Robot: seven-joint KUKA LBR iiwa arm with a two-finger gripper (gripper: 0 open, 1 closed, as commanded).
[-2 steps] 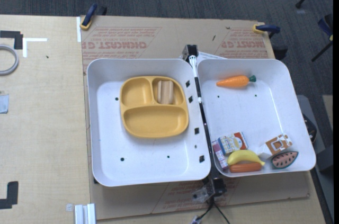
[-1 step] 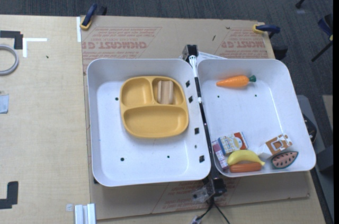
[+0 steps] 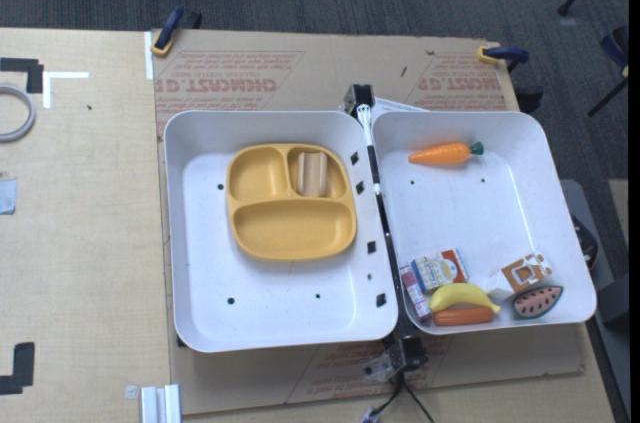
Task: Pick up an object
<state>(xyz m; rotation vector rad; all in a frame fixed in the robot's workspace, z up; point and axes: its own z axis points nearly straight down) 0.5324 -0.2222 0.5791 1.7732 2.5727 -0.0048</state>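
Two white bins sit side by side on the counter point(image 3: 90, 241), clamped over cardboard so they stay put under my reach. The left bin point(image 3: 195, 291) holds a yellow divided plate point(image 3: 290, 229) with a tan block point(image 3: 311, 174) standing in its far right compartment. The right bin point(image 3: 545, 201) carries my candidates: a toy carrot point(image 3: 440, 153) alone near the far wall, well apart from the rest, and a crowded near edge with a small carton point(image 3: 437, 269), a banana point(image 3: 460, 296) touching a red sausage-like piece point(image 3: 463, 315), a watermelon slice point(image 3: 537, 301) and a little printed box point(image 3: 526, 270). I judge the carrot the easiest pick, since nothing crowds it. My end effector's opening I cannot tell.
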